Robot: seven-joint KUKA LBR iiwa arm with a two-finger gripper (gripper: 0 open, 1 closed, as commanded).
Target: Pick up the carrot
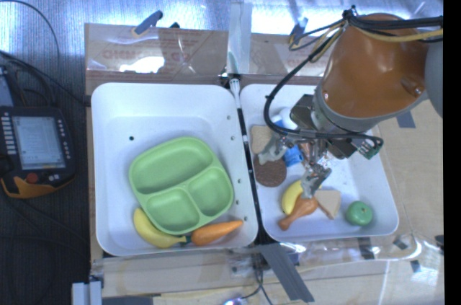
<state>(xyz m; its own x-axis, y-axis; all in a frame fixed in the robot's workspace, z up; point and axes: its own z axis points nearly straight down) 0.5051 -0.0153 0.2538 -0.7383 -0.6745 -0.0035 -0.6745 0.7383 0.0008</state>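
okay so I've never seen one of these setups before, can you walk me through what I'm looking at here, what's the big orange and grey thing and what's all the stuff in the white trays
This is one picture from a camera fixed above a workbench, looking down at a slant. The big grey and orange thing is a robot arm reaching in from the right. At its end is a two-finger gripper, hanging over the right bin. I can't tell whether it holds anything.

The right bin holds toy food: a drumstick, a yellow piece, a bread slice, a green apple and a brown cookie.

The left bin holds a green divided plate, a banana and the carrot, which the arm is meant to pick up.
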